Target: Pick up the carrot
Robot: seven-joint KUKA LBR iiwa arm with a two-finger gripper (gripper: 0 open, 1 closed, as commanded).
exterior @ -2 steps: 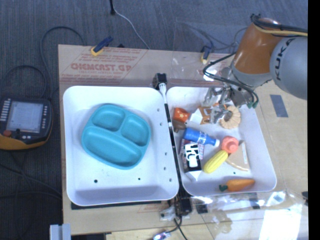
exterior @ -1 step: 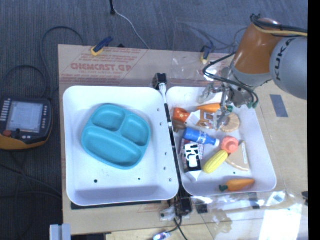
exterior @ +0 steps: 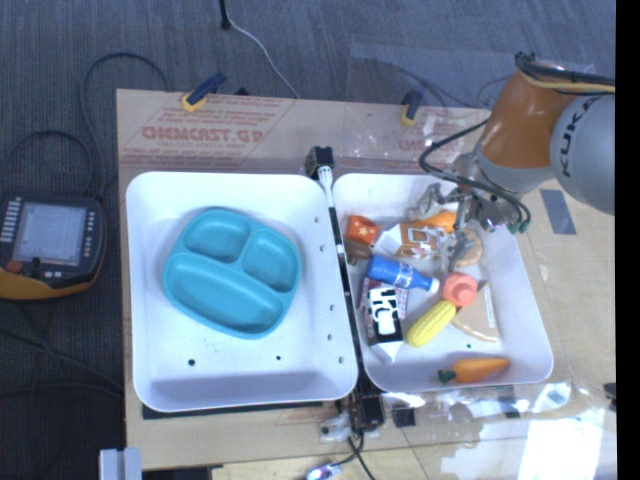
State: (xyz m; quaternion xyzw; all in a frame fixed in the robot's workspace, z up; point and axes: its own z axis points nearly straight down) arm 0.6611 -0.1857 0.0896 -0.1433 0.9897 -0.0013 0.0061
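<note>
Hanging over the back of the right bin, the gripper of the grey arm sat low among the clutter at its far end, and whether its claw was open or closed could not be told from the camera view. The carrot lay at the opposite end of that same bin, against the near wall and close to the near right corner, nothing between the claw and it but a spread of other goods. Its long axis ran nearly level along that wall, the orange body to the right and the dark green top to the left. From the gripper, the carrot lay toward the camera and a touch to the right, so the coming move looked, by judgement, like a pull back across the bin followed by a turn of the wrist to close across the thin body.

Between the two sat a pink-capped item and a yellow corn cob, the cob just beyond the carrot's green end. A blue tube and a black-and-white box lay left of the cob. The left bin held a blue divided plate, well apart from the carrot.
</note>
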